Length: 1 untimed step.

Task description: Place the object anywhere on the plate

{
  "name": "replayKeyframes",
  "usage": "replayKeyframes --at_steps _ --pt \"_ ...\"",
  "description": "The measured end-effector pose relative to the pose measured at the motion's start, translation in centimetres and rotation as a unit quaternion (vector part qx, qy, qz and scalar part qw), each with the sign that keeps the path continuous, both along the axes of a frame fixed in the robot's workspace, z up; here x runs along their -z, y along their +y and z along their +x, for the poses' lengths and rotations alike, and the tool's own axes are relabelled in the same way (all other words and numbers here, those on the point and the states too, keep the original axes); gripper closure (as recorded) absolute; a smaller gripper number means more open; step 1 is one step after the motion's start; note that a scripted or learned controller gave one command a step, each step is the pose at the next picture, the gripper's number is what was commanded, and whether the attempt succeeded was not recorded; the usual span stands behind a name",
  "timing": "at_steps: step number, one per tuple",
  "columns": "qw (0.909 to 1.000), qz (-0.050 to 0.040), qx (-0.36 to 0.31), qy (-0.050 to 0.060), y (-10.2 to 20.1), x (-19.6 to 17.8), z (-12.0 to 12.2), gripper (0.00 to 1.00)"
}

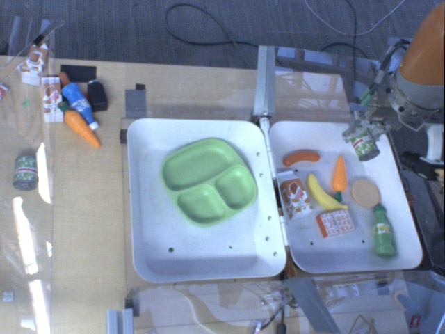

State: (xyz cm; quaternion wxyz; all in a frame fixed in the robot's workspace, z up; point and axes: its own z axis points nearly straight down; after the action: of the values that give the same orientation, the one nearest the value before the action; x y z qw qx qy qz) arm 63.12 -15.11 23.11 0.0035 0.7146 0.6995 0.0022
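Green plate (208, 181) lies flat; jaws (363, 136) grasp a small can (363, 147), tilted, over the right bin (410, 256).

Plate (208, 181) sits in left bin (149, 256). Right bin (410, 252) carries sausage (300, 158) upper left, banana (321, 192) centre, bottle (382, 232) lower right. Can (363, 145) at frame right, over right bin's upper right corner.

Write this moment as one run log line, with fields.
gripper: shut on small can, above right bin's far edge | green plate: left bin, bare | step: carry to plate
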Motion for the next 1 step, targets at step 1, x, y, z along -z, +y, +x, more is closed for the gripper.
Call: replayKeyframes --at_steps 1 --pt "1.0 0.001 -0.003 0.002 7.13 0.82 -0.99 1.0"
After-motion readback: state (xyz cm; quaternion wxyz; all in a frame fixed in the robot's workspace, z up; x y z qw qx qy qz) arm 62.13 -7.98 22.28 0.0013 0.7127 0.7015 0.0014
